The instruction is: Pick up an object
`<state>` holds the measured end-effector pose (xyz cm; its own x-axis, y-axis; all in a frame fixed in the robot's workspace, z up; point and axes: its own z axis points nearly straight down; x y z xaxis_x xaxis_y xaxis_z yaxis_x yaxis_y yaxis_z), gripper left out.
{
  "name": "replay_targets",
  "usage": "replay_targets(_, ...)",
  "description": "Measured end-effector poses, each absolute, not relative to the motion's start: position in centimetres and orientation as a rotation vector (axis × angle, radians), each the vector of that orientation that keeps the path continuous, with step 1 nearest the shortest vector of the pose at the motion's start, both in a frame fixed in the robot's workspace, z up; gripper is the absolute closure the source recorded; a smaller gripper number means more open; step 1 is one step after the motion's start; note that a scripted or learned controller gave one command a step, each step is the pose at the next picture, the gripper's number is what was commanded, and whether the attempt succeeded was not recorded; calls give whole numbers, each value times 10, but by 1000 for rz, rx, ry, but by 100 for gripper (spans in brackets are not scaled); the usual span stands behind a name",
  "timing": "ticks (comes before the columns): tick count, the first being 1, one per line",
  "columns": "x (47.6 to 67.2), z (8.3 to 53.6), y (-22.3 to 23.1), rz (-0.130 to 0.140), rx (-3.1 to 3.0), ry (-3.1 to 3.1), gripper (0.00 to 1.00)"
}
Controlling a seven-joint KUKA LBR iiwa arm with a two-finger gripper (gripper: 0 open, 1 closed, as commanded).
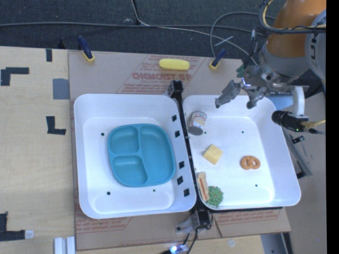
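the jaws point(238, 96) hung spread apart, holding nothing, over the right bin's point(280, 163) back rim; a cheese wedge point(213, 154) and knotted pretzel point(250, 163) lay well apart.

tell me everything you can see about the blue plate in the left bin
The blue plate is a teal tray that looks like smooth plastic, rounded at its corners and split by raised ridges into three compartments: two toward the far side, one wider toward the near side. It lies flat and right side up, turned slightly askew, near the middle of the left bin. It rests on the bin floor, nothing else touches it, and nothing lies in its compartments.
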<state>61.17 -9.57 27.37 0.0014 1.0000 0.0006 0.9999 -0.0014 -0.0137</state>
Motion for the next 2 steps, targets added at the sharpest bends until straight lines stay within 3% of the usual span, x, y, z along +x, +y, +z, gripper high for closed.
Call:
replay_targets(1,614,281,-96,2,-2220,-2222,0)
replay_targets(2,613,237,-98,7,-2218,-2221,0)
